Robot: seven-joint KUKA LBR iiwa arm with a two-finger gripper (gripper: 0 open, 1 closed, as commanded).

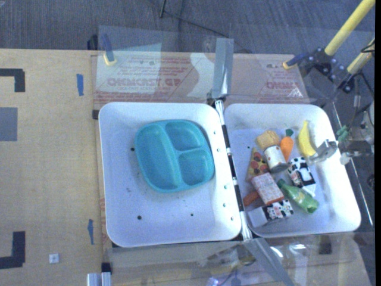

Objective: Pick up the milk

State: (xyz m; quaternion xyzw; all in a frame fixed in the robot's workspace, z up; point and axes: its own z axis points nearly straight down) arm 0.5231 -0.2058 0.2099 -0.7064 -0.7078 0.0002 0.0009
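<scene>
Grey metal two-finger gripper (327, 148) reaches in from the right edge, low, finger state unclear at this size.

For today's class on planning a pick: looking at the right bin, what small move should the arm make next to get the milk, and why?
Probably a short shift of the end effector toward the view's left and down a little, to stand over the milk. The black-and-white carton lies apart from it, just past the banana, hemmed by the green bottle.
</scene>
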